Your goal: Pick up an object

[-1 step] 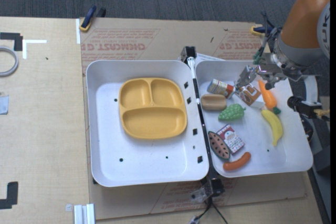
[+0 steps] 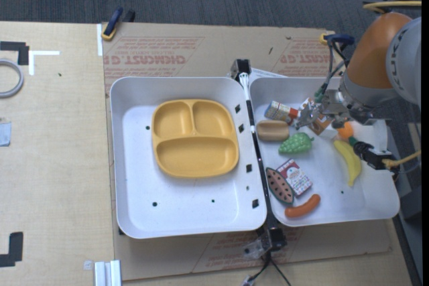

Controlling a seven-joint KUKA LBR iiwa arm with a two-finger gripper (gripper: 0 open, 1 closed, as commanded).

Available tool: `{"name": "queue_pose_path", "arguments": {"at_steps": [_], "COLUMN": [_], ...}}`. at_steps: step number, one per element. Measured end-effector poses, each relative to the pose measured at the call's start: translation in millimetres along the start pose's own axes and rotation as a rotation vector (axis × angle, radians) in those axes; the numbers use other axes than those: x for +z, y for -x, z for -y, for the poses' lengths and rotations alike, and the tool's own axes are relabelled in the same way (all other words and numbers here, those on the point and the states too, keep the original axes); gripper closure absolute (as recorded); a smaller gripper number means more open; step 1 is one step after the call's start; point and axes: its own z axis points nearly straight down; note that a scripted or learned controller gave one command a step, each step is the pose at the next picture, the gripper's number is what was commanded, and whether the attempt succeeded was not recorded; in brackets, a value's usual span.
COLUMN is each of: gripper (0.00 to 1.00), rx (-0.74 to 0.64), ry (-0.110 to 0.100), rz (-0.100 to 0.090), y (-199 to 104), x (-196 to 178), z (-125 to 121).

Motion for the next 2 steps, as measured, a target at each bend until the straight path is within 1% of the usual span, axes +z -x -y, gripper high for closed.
{"name": "queue_pose_path", "arguments": {"at_steps": [1,2], "gripper": [1.00,0.00], "rx": [0.002,0.003], "ry": [0.004,0.004], "rz": [0.003,0.003], "y": [1.7,1.4], "x": [-11.5,-11.2], "z": [-1.4,-1.3]}}
